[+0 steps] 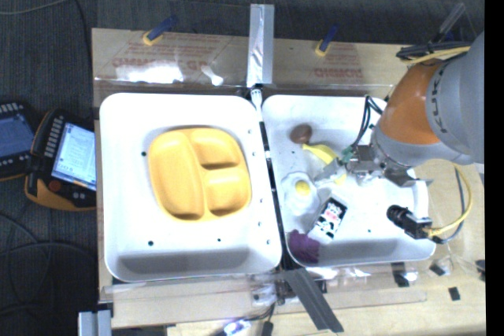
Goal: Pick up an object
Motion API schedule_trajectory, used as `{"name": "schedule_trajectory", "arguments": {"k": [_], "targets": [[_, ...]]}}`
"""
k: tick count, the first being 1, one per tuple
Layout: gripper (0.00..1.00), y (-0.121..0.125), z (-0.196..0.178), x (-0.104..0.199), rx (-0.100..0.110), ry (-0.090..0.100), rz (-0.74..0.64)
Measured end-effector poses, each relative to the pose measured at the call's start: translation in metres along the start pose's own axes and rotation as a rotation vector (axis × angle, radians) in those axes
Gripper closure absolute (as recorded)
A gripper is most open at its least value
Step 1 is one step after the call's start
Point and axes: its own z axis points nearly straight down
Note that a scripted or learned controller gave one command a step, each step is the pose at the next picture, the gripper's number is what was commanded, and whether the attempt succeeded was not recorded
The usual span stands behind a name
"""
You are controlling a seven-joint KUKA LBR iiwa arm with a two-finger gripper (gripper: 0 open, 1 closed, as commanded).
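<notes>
So the gripper [346,161] hangs low in the right bin [378,244], just past the yellow object [319,153] and brown ball [300,134] — probably lining up a grab since everything's clustered there — but can't tell if it's grasping anything.

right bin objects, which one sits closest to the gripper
The yellow banana-shaped piece: it lies just left of the gripper, while the brown ball, black-and-white carton and purple item sit farther off.

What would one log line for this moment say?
arm: over right bin | gripper: beside yellow item | left bin: yellow tray
</notes>
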Motion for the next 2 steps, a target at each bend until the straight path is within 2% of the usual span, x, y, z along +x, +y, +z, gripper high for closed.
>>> {"name": "schedule_trajectory", "arguments": {"k": [1, 2], "targets": [[1.0, 0.0, -0.007, 0.001, 0.002, 0.004, 0.0], [1.0, 0.066, -0.124, 0.066, 0.015, 0.0, 0.122]]}}
